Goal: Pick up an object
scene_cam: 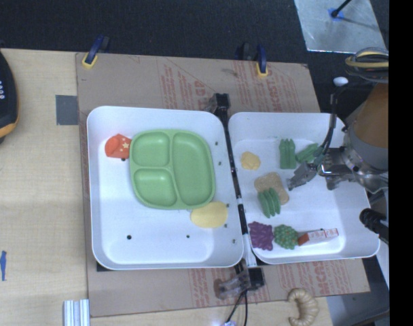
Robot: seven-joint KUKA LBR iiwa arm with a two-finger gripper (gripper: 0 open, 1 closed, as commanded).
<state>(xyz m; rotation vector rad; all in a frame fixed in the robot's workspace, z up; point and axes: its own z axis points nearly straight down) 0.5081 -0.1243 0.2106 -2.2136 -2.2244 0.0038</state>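
Approach step: your gripper (303, 176) hovers over right bin (356, 250), fingers look spread, pinching nothing. Next: descend on tan piece (269, 182), close.

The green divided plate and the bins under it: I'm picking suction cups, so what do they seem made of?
The green divided plate looks like moulded plastic with a matte, even finish: uniform colour, soft rounded compartment ridges, no glare. The left bin and the right bin look like smooth white plastic or coated sheet, with rounded rims and faint sheen; which one, the view leaves open.
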